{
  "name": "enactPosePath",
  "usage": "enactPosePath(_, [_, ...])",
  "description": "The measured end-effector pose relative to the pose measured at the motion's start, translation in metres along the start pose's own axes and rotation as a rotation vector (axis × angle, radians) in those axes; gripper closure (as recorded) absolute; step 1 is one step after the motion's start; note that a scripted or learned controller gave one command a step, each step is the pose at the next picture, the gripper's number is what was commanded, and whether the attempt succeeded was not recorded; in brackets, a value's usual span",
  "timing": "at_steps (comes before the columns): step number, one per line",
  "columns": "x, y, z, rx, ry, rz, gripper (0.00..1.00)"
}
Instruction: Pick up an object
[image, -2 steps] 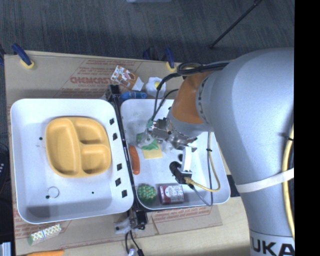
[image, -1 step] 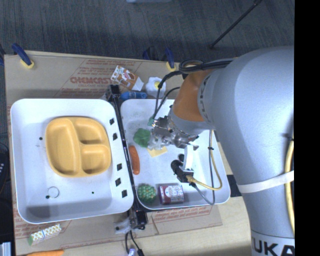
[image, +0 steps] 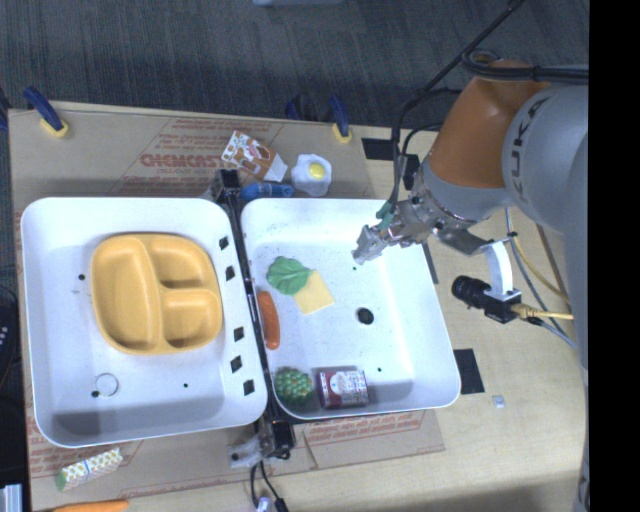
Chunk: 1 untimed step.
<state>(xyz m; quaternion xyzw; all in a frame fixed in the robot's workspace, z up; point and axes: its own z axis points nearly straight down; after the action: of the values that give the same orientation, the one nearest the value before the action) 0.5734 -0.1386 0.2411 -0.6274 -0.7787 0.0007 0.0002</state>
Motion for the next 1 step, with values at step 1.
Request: enactPosePath(1, [0.0002,0.0000,0.0002,0.000,0.000,0.000,0.00])
